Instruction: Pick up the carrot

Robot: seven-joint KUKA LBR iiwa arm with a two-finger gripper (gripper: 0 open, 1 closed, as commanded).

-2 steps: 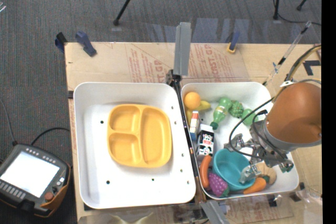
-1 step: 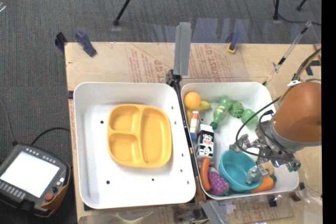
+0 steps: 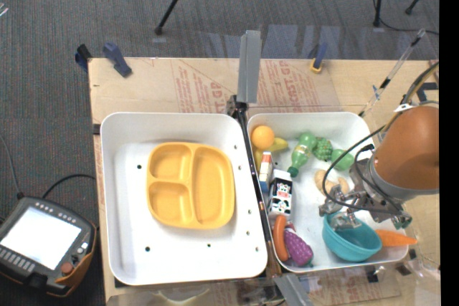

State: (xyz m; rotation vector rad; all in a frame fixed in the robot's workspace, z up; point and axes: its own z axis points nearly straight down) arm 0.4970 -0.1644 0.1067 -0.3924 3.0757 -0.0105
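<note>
Carrot (image 3: 396,238) is lying just right of the teal bowl (image 3: 351,241), touching its rim, at the near right edge of the right bin (image 3: 326,122). Long axis is running roughly left-right, narrow tip pointing right, away from the bowl. Looks like a light, stiff, smooth plastic toy, likely slippery; I'd be pinching across the thicker end nearest the bowl. Gripper (image 3: 353,215) is hovering just behind the bowl; can't tell whether it's spread or pressed together.
</note>
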